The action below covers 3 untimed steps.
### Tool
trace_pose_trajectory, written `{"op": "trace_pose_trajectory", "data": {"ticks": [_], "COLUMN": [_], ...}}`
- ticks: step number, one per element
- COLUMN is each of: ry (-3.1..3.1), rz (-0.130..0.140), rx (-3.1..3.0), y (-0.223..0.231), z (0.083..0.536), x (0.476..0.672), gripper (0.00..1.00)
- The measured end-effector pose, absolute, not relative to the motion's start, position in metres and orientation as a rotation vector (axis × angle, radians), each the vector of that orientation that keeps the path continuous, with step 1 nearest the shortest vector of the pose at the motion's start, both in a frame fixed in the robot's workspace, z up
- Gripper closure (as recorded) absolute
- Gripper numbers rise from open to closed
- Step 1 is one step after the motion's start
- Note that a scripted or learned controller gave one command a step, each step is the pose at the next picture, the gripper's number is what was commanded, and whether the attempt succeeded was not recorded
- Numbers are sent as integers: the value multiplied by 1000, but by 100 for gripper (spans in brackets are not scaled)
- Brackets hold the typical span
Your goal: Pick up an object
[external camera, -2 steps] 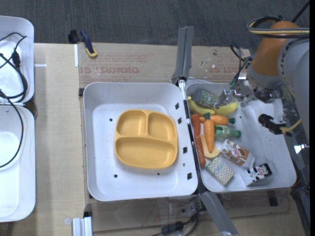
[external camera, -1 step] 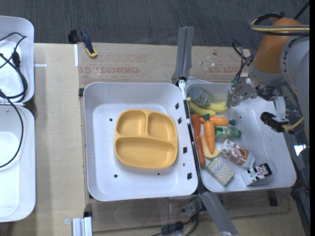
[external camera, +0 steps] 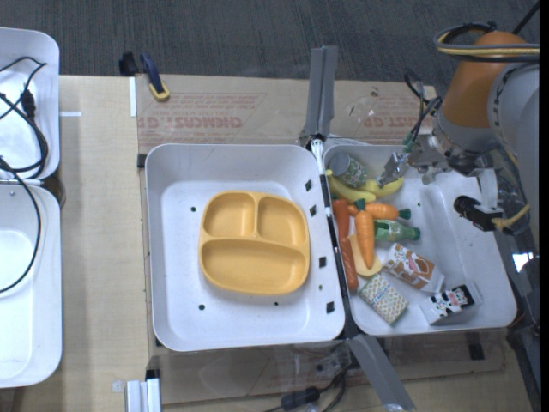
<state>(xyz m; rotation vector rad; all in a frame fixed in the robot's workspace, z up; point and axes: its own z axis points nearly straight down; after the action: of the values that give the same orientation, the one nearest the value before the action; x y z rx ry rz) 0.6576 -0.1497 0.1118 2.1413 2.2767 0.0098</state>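
Two shallow white plastic bins sit side by side on the pale wooden table (external camera: 94, 230), their rounded rims meeting along the middle. In the left bin (external camera: 171, 256) lies a smooth mustard-yellow divided plate (external camera: 255, 243), squarish with soft corners and three compartments, resting near the bin's centre. The right bin (external camera: 480, 273) holds a jumble pushed toward its left wall: a curved yellow banana (external camera: 353, 184) near the far left corner, two tapered orange carrots (external camera: 364, 230) running along the left wall, a small green-capped bottle (external camera: 396, 230) just beside them, a pale yellow wedge (external camera: 371, 266) under the carrot tips, a glossy brown-and-white carton (external camera: 412, 267) toward the middle, a flat patterned packet (external camera: 383, 299) near the front edge, and a small black-and-white cow-print box (external camera: 451, 300) toward the front right corner. From the right, the grey arm with its orange band (external camera: 476, 84) reaches over the far edge of that bin, and the metallic end effector (external camera: 396, 168) hangs just above the banana's far end, close to the far left corner. From where I stand I cannot tell how it is set, and nothing shows plainly within it. A dark cable (external camera: 480, 213) droops across the bin's right side.
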Motion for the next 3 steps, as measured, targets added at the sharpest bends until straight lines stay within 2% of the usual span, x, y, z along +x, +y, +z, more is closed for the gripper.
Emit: {"op": "trace_pose_trajectory", "data": {"ticks": [1, 2, 3], "ry": [2280, 2282, 2282], "rz": [0, -7, -8], "rx": [2159, 2161, 2161], "y": [-116, -117, -117], "z": [93, 101, 101], "x": [653, 651, 651], "gripper": [0, 100, 0]}}
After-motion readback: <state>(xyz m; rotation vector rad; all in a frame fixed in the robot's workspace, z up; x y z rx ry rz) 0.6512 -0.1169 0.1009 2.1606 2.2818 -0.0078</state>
